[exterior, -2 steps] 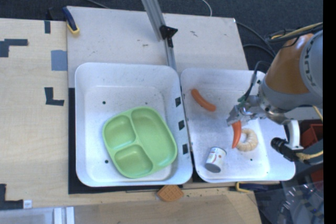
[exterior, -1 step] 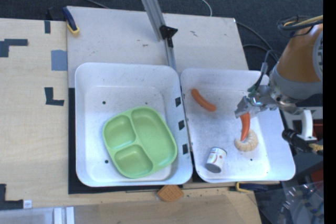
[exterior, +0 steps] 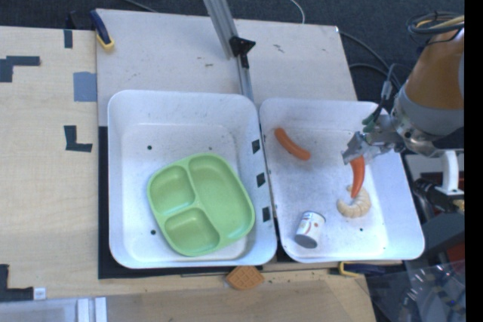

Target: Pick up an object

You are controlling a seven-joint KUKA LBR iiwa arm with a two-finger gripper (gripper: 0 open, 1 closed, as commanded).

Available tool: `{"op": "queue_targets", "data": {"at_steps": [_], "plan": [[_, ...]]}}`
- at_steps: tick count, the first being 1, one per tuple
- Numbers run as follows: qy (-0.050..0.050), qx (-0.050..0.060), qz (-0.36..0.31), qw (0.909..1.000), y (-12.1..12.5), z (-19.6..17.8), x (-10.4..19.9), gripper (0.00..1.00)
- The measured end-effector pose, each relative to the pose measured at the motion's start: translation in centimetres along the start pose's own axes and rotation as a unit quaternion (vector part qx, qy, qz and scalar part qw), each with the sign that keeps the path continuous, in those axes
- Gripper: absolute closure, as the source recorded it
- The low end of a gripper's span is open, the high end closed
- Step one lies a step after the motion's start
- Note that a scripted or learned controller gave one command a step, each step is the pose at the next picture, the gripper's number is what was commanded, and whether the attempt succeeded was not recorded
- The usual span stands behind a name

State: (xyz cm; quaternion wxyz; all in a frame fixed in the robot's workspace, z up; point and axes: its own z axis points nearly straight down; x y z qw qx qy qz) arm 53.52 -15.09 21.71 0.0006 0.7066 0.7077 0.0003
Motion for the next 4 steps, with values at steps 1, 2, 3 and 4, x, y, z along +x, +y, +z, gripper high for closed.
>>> {"op": "queue_targets", "data": {"at_steps": [1,2,3,4], "plan": [[0.001,0.002,-0.003,1.0,2.0,0.8,5.7,1.0],[0.001,0.001,-0.003,1.0,4.3,0.5,11.8,1.0],[0.001,0.001,-0.002,1.0,6.0,1.0,16.1,1.0],[0.001,0.001,-0.002,1.0,8.2,0.1,20.3,1.0]]}}
